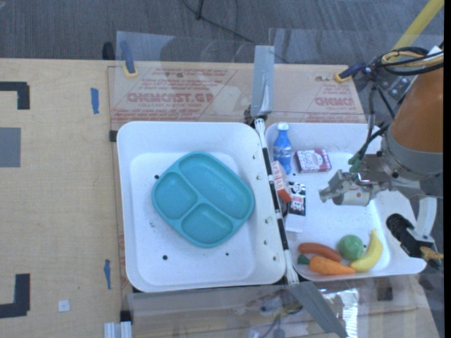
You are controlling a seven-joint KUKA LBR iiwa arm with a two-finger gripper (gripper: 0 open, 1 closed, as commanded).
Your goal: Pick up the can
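The can (313,160) is small and reddish-pink with a pale label. It lies on its side near the back of the right bin (331,129). My gripper (340,191) hangs over the middle of that bin, a little in front of and to the right of the can and apart from it. The grey arm with its orange band (423,115) comes in from the right and hides part of the bin's right side.
In the right bin a blue bottle (282,146) stands by the divider, with a small black-and-white item (297,198) close by. Two carrots (325,259), a green ball (350,246) and a banana (371,252) lie at the front. The left bin holds a teal divided plate (203,198).
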